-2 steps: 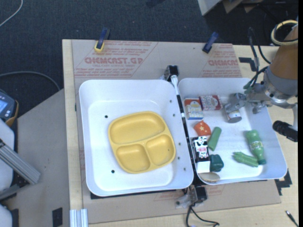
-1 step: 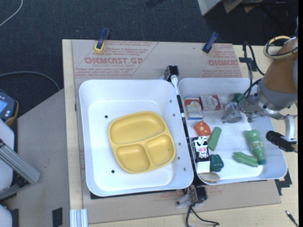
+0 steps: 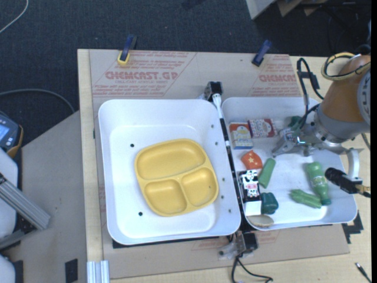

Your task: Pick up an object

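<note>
Two white bins (image 3: pixel 112 158): one yellow tray (image 3: pixel 175 175), three green toys (image 3: pixel 317 181).

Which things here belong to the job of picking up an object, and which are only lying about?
For the job:
- gripper
- right bin
- green bottle
- green pepper
- green pickle
- red carton
- cow-print carton

Lying about:
- left bin
- yellow tray
- two clamps
- cables

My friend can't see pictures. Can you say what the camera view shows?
A robot arm reaches from the right over the right white bin, which holds small toys like a green bottle. The left white bin holds a yellow divided tray.
</note>
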{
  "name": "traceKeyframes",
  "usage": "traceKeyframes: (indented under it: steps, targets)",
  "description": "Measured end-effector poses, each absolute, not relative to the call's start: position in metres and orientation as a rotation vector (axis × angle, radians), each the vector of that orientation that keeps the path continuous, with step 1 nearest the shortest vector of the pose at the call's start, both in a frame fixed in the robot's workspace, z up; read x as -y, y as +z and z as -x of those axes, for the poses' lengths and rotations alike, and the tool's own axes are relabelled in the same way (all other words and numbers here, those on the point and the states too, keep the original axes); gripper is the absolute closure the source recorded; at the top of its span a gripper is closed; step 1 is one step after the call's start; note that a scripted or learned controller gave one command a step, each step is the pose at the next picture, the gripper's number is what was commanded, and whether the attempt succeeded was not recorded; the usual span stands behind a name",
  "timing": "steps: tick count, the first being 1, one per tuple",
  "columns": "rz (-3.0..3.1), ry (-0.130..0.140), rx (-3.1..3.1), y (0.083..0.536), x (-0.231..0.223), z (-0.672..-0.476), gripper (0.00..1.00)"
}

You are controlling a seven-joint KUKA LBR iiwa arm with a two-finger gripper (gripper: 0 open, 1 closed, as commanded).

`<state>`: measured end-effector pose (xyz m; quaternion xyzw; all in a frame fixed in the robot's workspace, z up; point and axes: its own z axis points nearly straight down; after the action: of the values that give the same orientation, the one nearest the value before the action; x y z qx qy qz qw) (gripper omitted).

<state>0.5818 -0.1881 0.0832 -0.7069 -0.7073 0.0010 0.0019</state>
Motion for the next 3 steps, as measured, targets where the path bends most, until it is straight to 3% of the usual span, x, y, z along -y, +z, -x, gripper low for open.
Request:
traceKeyframes:
  steps: [1, 3]
  targets:
    - [2.222, 0.000, 2.221, 0.096, 0.189, -0.583, 1.00]
    - [2.226, -0.005, 2.228, 0.210, 0.197, -0.604, 1.00]
